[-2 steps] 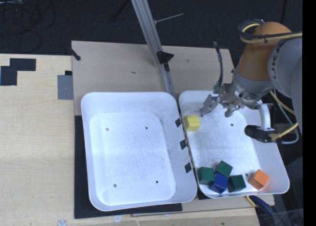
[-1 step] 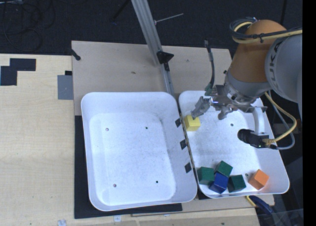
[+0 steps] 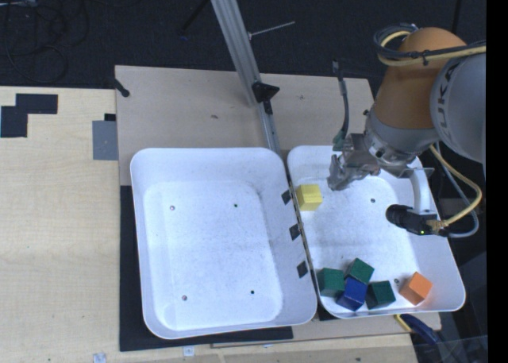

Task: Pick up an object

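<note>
From here the jaws point(image 3: 343, 172) are too dark and small to read, so I cannot tell their state; they hang in the right bin point(image 3: 444, 262), near one yellow block point(image 3: 309, 196); at its near end huddle three green blocks point(image 3: 361, 269), one blue block point(image 3: 352, 292), one orange block point(image 3: 416, 287), partly overlapping.

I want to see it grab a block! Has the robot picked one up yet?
Not yet. The gripper hangs over the right bin, just right of the yellow block, which lies on the bin floor. The green, blue and orange blocks lie untouched. Grabbing and lifting are left.
</note>
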`<state>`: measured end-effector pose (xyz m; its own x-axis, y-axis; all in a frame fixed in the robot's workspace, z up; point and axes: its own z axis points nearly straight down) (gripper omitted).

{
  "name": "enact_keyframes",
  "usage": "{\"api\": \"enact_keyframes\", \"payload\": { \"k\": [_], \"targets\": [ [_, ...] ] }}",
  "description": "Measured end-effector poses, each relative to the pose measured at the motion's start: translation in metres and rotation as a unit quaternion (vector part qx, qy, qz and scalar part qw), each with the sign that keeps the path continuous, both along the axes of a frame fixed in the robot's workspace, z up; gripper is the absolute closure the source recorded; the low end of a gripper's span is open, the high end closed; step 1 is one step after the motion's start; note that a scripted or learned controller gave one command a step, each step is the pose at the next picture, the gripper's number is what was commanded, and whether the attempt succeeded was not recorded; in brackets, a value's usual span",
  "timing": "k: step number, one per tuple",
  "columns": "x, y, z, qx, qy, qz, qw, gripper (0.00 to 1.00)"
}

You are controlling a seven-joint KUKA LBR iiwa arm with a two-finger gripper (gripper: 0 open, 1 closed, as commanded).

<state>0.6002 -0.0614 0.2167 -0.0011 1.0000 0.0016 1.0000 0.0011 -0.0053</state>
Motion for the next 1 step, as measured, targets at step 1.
{"api": "enact_keyframes", "payload": {
  "k": [1],
  "targets": [
    [-0.0002,-0.0001,-0.0005,-0.0001,0.000,0.000,1.0000,0.00]
  ]
}}
